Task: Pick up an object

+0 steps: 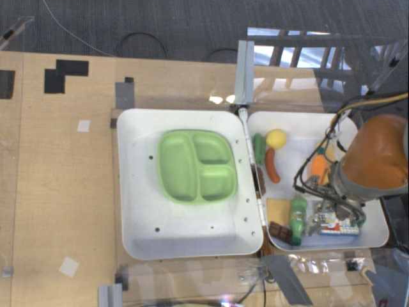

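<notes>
Wooden bench carried two white bins side by side. Right bin (pixel 377 238) held the candidates: green bottle (pixel 298 218) near the front, yellow lemon (pixel 276 139), red sausage (pixel 273 165) and green cucumber (pixel 259 148) toward the far left, yellow cheese slice (pixel 277 210) and chocolate bar (pixel 280 232) beside the bottle. Gripper (pixel 329 213) hung low just right of the bottle; whether it was apart or together could not be told. Nothing visibly lifted, so the pick looked undone. Left bin (pixel 137 238) held a green divided plate (pixel 197 166).

The room is bright, the white bins (pixel 185 248) glow with soft shadows, shiny glare sits on the clear sheet (pixel 307 75) up top, and everything looks a bit fuzzy.
</notes>
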`<state>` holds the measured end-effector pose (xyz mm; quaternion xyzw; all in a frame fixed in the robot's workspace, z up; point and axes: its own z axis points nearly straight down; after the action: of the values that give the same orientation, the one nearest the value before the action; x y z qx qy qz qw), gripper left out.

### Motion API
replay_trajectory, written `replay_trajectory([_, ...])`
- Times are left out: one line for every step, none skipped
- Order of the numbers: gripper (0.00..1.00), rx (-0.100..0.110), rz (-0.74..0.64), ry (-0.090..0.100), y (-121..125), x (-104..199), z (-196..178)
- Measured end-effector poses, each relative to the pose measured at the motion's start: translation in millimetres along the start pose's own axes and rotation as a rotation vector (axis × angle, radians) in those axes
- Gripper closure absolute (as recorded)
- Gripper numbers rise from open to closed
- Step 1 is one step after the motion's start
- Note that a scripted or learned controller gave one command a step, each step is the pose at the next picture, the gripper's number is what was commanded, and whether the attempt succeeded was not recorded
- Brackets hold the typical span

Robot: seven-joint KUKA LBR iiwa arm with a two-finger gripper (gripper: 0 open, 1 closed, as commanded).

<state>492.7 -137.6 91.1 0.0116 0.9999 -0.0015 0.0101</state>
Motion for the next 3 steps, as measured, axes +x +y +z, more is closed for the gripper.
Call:
replay_trajectory([0.0,-0.001,0.143,0.005,35,-121,4])
replay_trajectory([0.0,-0.001,0.128,0.006,33,2,-1])
replay_trajectory([0.0,-0.001,0.323,0.003,37,-66,2])
